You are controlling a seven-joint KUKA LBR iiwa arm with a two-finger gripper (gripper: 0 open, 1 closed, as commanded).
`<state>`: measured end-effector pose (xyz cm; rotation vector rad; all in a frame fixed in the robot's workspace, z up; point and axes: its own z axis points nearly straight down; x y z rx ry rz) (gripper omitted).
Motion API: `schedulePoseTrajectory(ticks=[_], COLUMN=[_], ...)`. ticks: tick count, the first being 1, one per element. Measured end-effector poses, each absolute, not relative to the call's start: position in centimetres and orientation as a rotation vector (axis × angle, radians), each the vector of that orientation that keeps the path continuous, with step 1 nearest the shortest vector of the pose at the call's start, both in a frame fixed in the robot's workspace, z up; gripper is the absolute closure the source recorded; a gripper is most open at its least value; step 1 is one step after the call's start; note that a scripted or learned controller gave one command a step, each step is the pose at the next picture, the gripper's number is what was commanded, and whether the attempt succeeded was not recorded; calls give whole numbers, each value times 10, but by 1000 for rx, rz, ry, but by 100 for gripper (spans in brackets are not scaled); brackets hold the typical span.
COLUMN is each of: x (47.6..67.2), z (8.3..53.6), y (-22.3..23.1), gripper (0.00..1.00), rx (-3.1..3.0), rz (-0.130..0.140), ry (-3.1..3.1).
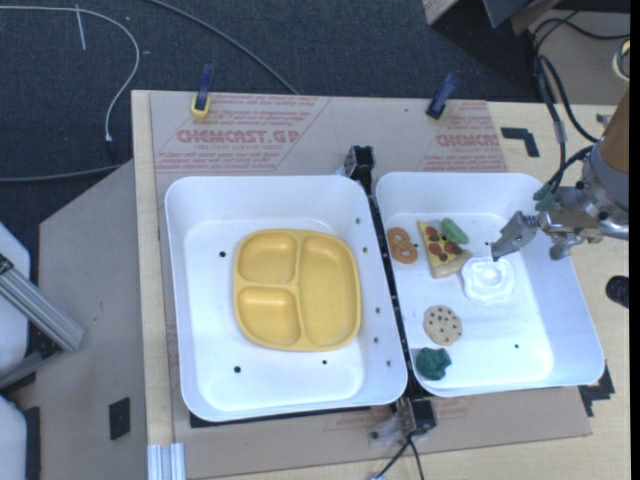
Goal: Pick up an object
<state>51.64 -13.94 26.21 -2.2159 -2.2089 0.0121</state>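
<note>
Nearest the camera, a green toy lies in the right bin, beside a cookie. Above the white piece, flat and glossy, hangs the gripper, seemingly spread and grasping nothing. Approach step: next it must descend and close on it.

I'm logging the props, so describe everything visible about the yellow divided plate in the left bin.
The yellow divided plate is a rounded-square tray that looks like smooth plastic, moulded into three compartments: two smaller ones on its left side and one long one on its right. All three look bare. It lies flat, right side up, slightly rotated, near the middle of the left bin, resting on the bin's white floor. It touches nothing else.
</note>
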Motion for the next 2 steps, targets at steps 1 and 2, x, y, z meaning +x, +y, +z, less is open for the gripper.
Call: schedulePoseTrajectory(ticks=[1, 2], x=[519, 522], z=[269, 211], y=[-139, -133], gripper=[0, 0], rx=[-2220, -2219], rz=[0, 1], ry=[-2220, -2220])
